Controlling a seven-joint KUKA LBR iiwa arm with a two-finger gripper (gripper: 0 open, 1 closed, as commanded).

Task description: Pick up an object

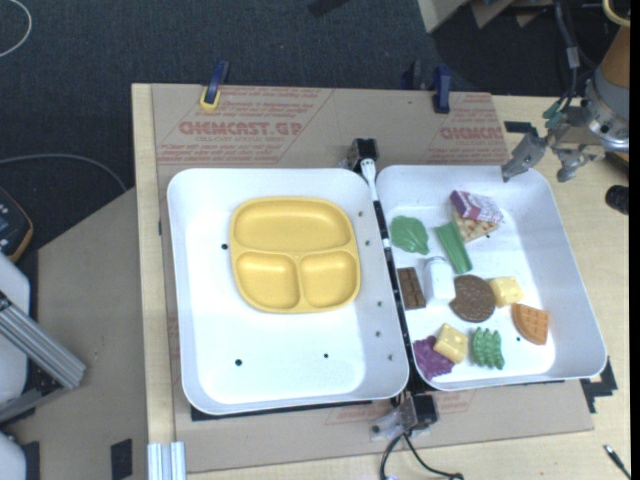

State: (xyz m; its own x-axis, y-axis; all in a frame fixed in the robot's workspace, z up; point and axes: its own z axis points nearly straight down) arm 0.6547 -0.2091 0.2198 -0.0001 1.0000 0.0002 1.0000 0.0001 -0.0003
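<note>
I see gripper (pixel 546 160) high at upper right, fingers spread apart, nothing between them, wrist tilted leftward.

right bin (pixel 570 268): toy foods, scattered flat | far: purple-white pack (pixel 474 208), green leaf (pixel 409 234), green stick (pixel 453 247) | middle: brown bar (pixel 411 287), brown disc (pixel 473 298) | near: orange waffle (pixel 531 323), green cluster (pixel 487 348), purple grapes (pixel 430 358)
</note>
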